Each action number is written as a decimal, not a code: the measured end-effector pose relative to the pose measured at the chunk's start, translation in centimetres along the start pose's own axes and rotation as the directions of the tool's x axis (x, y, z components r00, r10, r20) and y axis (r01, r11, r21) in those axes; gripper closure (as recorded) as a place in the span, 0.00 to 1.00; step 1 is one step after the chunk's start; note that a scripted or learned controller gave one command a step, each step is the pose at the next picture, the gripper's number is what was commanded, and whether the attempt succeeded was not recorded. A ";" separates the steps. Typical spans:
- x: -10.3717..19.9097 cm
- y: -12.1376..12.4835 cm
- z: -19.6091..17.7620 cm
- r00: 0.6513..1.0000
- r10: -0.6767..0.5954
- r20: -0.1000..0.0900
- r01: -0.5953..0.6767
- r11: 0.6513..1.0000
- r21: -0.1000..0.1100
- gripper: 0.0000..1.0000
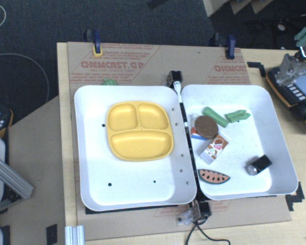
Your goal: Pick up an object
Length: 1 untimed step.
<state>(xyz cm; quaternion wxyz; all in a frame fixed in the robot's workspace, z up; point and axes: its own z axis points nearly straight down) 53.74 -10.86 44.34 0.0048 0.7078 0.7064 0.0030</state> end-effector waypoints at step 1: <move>-7.8 -4.2 3.2 1.000 0.007 -0.001 -0.007 1.000 0.014 1.00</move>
